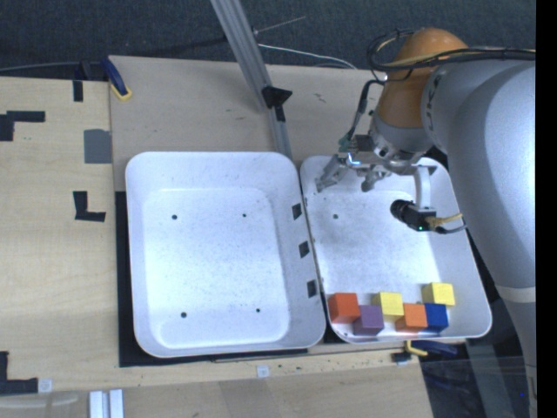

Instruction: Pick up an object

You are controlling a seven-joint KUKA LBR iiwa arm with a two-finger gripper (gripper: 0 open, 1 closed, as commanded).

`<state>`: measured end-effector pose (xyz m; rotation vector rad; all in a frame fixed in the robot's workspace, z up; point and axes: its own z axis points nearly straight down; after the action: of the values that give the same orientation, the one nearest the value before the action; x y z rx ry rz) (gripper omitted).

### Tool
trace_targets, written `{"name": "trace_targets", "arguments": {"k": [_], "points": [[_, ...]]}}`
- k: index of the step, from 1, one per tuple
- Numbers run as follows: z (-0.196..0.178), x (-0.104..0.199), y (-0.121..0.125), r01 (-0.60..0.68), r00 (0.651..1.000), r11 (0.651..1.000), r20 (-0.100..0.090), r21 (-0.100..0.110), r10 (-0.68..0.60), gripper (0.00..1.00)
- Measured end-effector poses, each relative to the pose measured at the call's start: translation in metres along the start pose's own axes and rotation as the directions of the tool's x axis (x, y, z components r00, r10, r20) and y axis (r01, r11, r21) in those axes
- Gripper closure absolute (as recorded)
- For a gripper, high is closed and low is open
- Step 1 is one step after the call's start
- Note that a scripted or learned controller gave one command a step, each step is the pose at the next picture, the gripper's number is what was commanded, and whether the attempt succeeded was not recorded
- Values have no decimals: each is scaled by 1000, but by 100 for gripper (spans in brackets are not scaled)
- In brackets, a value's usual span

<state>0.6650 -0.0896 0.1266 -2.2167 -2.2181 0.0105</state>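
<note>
Robotics lab, no doubt. Plywood bench patched with black tape marks, two white bins: left bin, right bin under gripper. Aluminium rail left of gripper, loose cables (test rig, not home). Coloured blocks below gripper.

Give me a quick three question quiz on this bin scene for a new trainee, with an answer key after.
1. True or false: the blocks lie in the right bin.
2. Which colour has one block only: A orange, B yellow, C purple?
3. Complete: the gripper hovers over the right bin's ____ end, apart from the blocks.

Key: 1 true; 2 C, the purple block; 3 far.
</note>
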Motion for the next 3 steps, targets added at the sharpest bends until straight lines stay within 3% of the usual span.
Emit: {"name": "trace_targets", "arguments": {"k": [1,2,3], "points": [[-69,2,-75,-2,1000,1000,-1,-8,2,0],[-50,-6,-81,0,1000,1000,0,-5,0,0],[40,-2,-54,2,1000,1000,0,-3,-2,0]]}}
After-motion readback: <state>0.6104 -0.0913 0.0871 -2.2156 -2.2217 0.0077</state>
